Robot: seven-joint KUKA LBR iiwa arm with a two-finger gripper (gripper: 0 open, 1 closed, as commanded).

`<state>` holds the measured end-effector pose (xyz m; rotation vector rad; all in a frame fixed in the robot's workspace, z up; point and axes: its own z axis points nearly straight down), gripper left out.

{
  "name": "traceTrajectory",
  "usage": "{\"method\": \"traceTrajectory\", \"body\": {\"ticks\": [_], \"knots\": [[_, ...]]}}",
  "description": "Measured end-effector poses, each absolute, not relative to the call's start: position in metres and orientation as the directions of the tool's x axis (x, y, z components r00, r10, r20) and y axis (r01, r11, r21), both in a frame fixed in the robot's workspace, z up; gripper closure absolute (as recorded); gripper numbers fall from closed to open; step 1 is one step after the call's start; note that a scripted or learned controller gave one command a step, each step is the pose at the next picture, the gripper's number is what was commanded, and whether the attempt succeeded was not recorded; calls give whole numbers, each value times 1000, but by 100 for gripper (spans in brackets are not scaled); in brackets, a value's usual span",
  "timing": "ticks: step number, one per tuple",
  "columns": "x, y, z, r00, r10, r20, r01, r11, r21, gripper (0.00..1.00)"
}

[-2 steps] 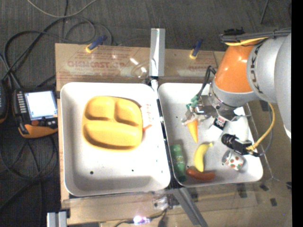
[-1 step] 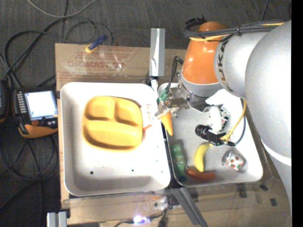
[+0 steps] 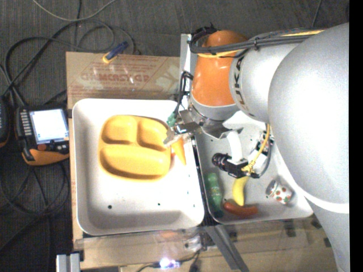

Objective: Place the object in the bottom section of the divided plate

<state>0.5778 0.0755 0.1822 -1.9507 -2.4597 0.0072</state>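
Two white bins sit side by side; the left bin (image 3: pixel 91 208) bears a yellow divided plate (image 3: pixel 136 147). At its right edge the gripper (image 3: pixel 174 134) grasps an orange carrot-like object (image 3: pixel 180 150).

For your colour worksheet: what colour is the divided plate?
Yellow; the plate shows best in the camera view.

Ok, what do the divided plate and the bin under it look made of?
Divided plate: likely moulded plastic, yellow, semi-gloss, with rounded ridges and soft highlights. Left bin: probably white plastic or coated metal, smooth, with rounded corners; the look leaves it open.
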Motion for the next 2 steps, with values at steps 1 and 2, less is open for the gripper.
{"method": "traceTrajectory", "body": {"ticks": [1, 2], "knots": [[566, 143, 161, -294, 956, 0, 956, 294, -6, 100], [566, 143, 161, -294, 956, 0, 956, 294, -5, 0]]}}
